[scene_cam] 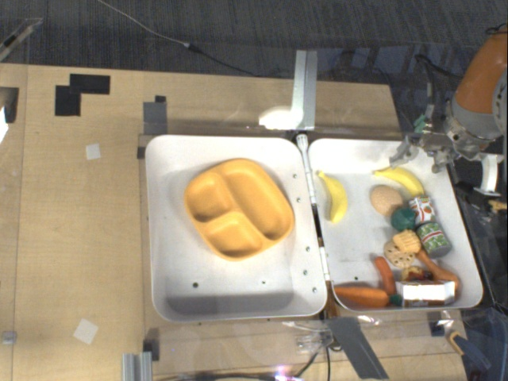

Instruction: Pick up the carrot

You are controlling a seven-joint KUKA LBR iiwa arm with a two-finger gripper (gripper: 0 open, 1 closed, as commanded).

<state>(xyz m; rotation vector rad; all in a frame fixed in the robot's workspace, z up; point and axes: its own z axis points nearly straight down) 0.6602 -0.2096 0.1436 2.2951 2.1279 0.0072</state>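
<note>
The carrot (362, 297) is orange and lies flat along the front wall of the right bin (349, 244), near its front left corner. My gripper (421, 155) hovers over the back right corner of that bin, far from the carrot. Its two fingers stand apart, open, with nothing between them. A yellow banana (402, 179) lies just below the fingertips.
A second banana (334, 197) lies by the divider. A tan round item (386, 200), two small cans (427, 226), a waffle piece (402, 248), orange-red sticks (385, 273) and a white box (426, 293) crowd the right side beside the carrot. The left bin (171, 276) holds a yellow divided plate (238, 207).
</note>
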